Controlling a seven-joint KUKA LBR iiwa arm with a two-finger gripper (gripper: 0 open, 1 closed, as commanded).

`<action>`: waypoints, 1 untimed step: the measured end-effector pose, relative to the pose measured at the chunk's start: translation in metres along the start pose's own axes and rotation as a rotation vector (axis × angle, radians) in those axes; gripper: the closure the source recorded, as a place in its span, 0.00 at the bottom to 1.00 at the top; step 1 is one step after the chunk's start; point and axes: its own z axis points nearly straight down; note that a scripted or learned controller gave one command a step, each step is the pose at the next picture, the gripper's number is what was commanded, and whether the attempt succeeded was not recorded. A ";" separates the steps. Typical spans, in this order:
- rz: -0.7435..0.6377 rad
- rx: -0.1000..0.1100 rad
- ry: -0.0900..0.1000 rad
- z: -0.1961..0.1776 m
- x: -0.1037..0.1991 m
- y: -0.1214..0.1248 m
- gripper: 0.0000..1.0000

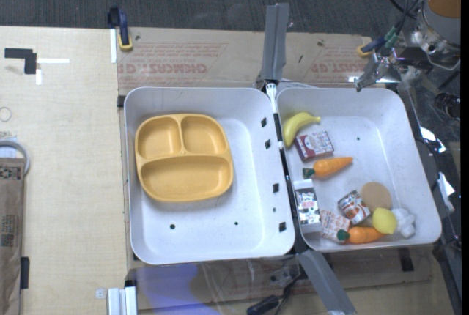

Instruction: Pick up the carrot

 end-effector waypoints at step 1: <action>0.000 0.000 0.000 0.000 0.000 0.000 0.00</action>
